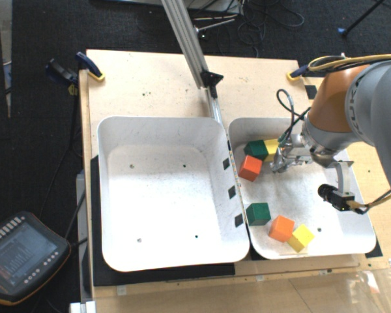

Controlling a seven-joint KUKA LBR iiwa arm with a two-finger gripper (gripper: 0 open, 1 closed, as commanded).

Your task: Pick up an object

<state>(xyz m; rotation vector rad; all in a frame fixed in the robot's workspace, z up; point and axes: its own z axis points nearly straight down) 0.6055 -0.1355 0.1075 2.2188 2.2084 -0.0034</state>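
The right bin holds several small blocks. A green block, a yellow block and an orange-red block cluster near its far left corner. Closer to the front lie a second green block, an orange block and a yellow block. My gripper hangs low over the bin, just right of the far cluster and beside the yellow block there. I see no block between its fingers.
The left bin sits beside the right one on the wooden bench. A slanted metal pole rises from the bench behind the bins. Clamps grip the bench's far corners. A teach pendant lies at lower left.
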